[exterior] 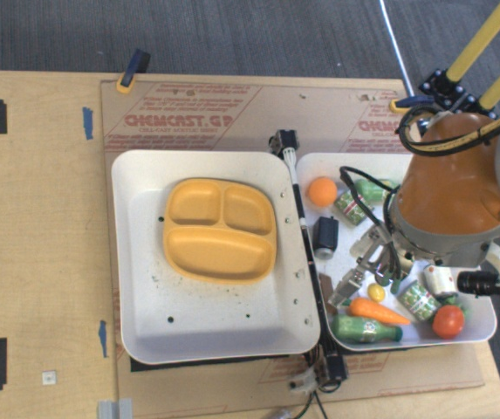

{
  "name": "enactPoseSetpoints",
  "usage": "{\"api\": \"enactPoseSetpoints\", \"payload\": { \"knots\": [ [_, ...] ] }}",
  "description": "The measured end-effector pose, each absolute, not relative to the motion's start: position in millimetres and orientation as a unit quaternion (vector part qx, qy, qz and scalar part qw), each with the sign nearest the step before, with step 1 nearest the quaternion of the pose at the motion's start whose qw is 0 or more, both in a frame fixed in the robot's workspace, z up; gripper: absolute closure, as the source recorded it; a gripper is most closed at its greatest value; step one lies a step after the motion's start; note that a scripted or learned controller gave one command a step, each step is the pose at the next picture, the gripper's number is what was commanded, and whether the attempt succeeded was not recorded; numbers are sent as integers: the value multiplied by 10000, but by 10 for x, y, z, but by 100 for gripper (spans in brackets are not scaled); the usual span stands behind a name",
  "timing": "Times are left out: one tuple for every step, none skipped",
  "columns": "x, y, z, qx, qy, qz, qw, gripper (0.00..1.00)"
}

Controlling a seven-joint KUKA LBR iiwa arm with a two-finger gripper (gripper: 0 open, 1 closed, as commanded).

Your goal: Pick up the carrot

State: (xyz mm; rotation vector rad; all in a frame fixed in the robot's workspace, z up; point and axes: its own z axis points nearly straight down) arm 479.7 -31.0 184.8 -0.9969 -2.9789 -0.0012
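The carrot (pixel 379 312) lies orange and slanted near the front of the right bin (pixel 485 332), just above a green bottle (pixel 367 329). My gripper (pixel 362 267) hangs low over the bin's middle, just behind and left of the carrot. Its metal fingers (pixel 352 285) stand apart with nothing between them, so it is open. The lower fingertip ends close to the carrot's thick end, beside a small yellow piece (pixel 378 293). The arm's grey and orange wrist (pixel 455 190) covers the bin's right half.
An orange ball (pixel 322 191), a black block (pixel 325 234) and a green can (pixel 352 206) sit at the bin's back left. A red tomato (pixel 448 321) and a green-white can (pixel 418 299) crowd the front right. The left bin (pixel 136 260) holds a yellow divided plate (pixel 221 230).
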Motion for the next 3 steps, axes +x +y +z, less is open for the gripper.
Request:
{"api": "enactPoseSetpoints", "payload": {
  "knots": [
    [4797, -310, 1847, -3172, -9483, -4, 1, 0],
    [4797, -310, 1847, -3172, -9484, -4, 1, 0],
    [4797, -310, 1847, -3172, -9484, -4, 0, 0]
  ]
}}
